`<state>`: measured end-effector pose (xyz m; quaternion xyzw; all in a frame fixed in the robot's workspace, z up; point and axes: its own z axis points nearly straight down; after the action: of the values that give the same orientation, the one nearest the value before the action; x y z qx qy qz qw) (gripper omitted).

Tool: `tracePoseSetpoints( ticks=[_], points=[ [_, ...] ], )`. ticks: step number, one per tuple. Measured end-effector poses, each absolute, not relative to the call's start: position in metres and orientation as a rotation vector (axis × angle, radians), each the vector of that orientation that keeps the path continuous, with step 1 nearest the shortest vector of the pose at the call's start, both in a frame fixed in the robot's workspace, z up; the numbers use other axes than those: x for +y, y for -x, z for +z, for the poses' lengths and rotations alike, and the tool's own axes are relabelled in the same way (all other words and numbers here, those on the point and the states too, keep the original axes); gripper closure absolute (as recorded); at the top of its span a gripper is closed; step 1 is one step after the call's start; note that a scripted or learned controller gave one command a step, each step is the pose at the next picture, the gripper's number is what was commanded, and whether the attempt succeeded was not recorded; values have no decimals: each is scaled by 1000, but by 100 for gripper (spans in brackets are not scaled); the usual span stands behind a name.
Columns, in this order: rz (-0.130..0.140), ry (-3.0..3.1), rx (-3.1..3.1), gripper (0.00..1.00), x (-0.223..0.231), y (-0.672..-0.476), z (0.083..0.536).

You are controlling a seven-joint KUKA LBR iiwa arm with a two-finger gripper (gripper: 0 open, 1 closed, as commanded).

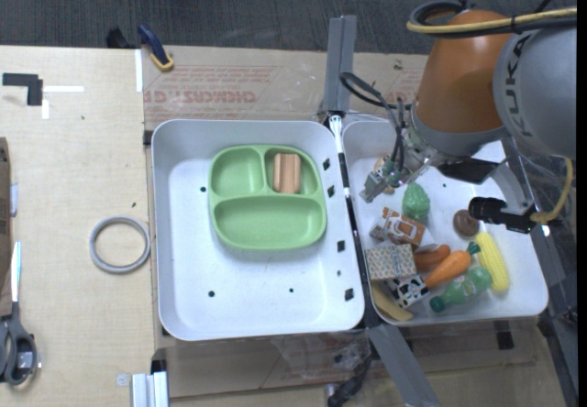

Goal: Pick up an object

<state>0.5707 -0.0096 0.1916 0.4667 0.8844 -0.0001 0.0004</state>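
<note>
Right now I see the arm point(486, 75) reaching in from the right over the right bin point(523, 304), with the gripper point(383, 181) low above that bin's upper left part. It hangs near the wall the two bins share. I can't say how the gripper is set; that part is too small and blurred for me.

No object sits at its tip that I can make out. The objects lie below and to the right of it in the right bin. A green lump point(416, 202) lies just right of the gripper. Below it is a small orange and white box point(402, 229), then a speckled block point(390, 260) and a black and white piece point(410, 291). A carrot point(449, 266) lies tilted beside them, touching a green bottle point(461, 291). A corn cob point(492, 260) lies near the bin's right side, and a brown ball point(467, 225) sits above it.

In the left bin point(183, 304) a green tray point(266, 199) rests with three compartments. Its upper right compartment holds a tan sausage point(287, 173).

On the bench point(73, 167), left of the bins, I see a grey ring point(119, 244) and scissors point(16, 341).
</note>
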Motion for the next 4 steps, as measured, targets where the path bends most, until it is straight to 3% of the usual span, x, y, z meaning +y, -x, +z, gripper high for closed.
tracePoseSetpoints(
  ticks=[1,2,3,4],
  points=[
    [-1,-1392,2814,100,-62,-607,238],
    [-1,-1392,2814,0,-62,-607,238],
    [-2,-1433,2795,0,-90,-628,191],
    [-1,-1411,2804,0,-111,-642,92]
  ],
)
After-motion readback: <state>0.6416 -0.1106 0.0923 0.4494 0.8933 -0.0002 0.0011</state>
